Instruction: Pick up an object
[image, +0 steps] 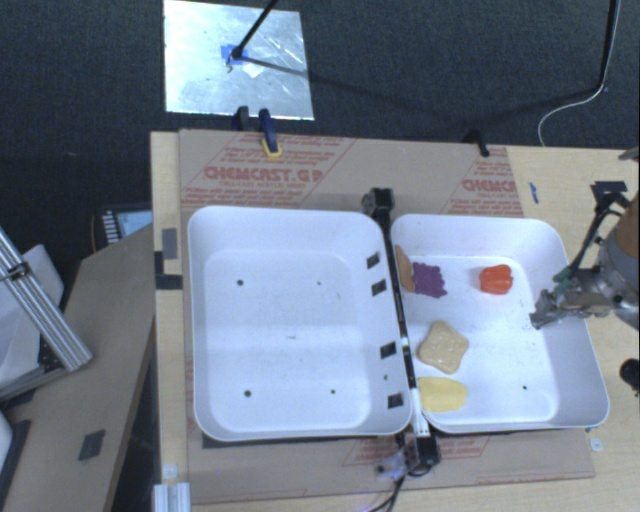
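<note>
— So why is the gripper (540, 318) at the right bin's (560, 400) right edge?
— Likely lining up — the pepper (496, 279) lies just left, slightly farther.
— Clenched or released?
— Can't tell; nothing visibly grasped.

Smooth white plastic bins (290, 225); matt cardboard (330, 165); shiny foil sheet (200, 60).

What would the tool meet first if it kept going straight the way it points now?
The tool points leftward over the right bin. Bare bin floor comes first; further along lies the beige piece, though the tool's height is unclear.
</note>
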